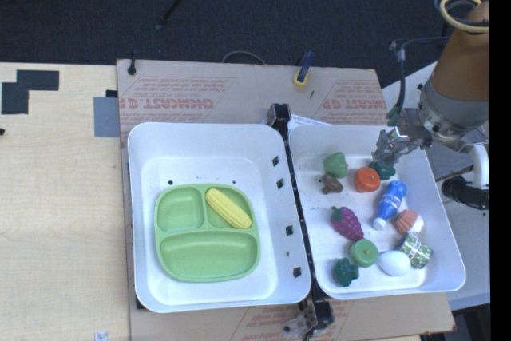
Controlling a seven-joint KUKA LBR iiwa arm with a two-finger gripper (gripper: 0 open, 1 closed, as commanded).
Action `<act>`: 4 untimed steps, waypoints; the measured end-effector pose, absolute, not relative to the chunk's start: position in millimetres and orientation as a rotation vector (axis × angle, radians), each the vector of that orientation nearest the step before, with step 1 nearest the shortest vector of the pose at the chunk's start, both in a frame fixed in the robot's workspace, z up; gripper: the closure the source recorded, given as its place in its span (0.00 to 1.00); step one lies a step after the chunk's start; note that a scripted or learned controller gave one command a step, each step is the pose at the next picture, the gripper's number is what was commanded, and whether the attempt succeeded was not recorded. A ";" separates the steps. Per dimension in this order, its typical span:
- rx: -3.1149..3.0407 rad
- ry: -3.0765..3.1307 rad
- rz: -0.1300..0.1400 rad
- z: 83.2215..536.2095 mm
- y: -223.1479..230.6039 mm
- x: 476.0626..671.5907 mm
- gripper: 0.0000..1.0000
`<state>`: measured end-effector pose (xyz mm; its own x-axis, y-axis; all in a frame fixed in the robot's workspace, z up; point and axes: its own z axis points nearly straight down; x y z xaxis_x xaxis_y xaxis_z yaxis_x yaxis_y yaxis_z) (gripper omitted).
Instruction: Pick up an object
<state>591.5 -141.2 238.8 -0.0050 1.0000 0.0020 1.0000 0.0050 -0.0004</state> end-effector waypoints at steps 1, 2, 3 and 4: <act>-2.217 -2.222 0.002 226.7 -99.9 606.8 1.00; -2.216 -2.224 0.001 222.3 -57.7 618.6 1.00; -2.218 -2.223 0.002 221.3 -29.3 623.7 1.00; -2.221 -2.221 0.002 236.0 -41.5 616.5 1.00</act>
<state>616.5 -41.5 236.0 0.0000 1.0000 0.0000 1.0000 0.0000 -0.0016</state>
